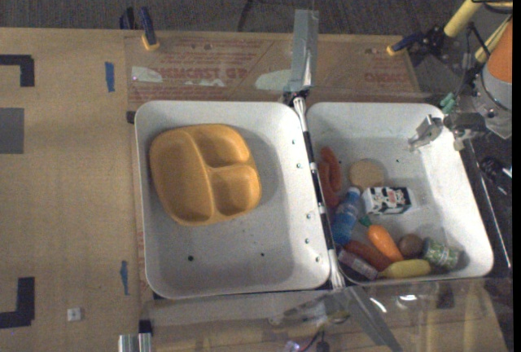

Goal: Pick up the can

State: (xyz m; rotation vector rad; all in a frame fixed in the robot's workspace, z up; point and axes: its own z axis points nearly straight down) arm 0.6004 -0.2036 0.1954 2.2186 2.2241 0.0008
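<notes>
The gripper [426,133] hangs at the right bin's [440,179] far right edge; I cannot tell how its jaws stand. The can [440,253] lies well nearer the camera from it, slightly right, in that bin's near right corner, touching the banana [406,268], its long axis roughly across the view.

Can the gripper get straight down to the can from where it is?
Probably yes. The can lies at the right bin's near corner, open from above, though a banana and a brown ball crowd its left side. The gripper hovers farther back.
</notes>
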